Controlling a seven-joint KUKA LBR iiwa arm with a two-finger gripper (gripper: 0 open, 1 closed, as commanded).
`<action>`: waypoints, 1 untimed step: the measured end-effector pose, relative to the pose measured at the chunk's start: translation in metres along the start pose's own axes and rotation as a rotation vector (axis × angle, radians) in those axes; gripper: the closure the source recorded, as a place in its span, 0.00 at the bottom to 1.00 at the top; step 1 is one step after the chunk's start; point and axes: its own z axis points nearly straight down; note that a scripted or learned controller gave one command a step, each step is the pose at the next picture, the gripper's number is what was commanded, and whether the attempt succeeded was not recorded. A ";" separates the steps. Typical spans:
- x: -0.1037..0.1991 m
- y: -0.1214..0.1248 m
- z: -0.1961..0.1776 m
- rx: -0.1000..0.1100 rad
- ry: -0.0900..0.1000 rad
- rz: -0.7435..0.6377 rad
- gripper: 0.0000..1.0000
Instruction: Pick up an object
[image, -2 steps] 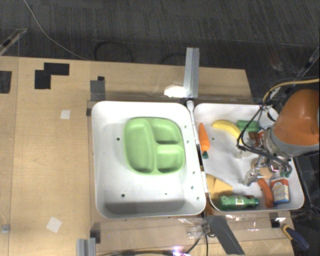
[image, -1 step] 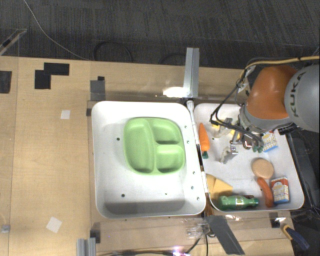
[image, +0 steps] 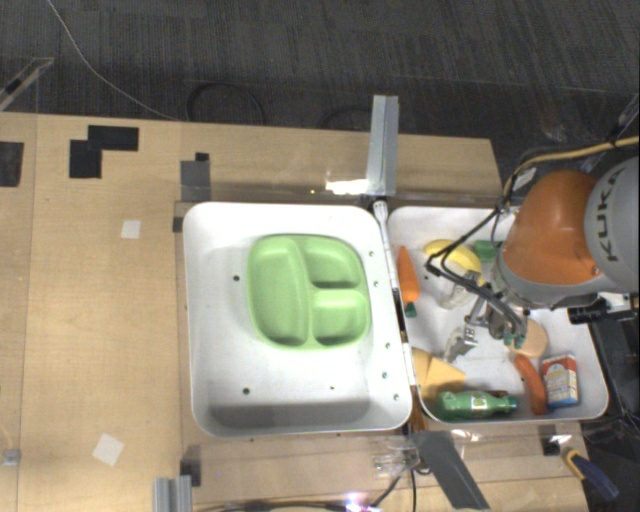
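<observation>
While the arm leans in from three o'clock over the right-hand bin, its hand hangs low near the bin's middle with fingers a little apart and nothing between them, likely placed there because the graspable clutter is crowded into this bin. Candidates ring the hand: a yellow wedge just at seven o'clock, a green bottle at six along the near wall, an orange carrot-like piece at ten, a yellow fruit at twelve. Over at nine o'clock the left bin carries a green divided tray, flat and awkward to pinch, so I judge it no target.
</observation>
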 end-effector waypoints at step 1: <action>-0.078 0.017 0.004 0.000 0.004 -0.028 0.00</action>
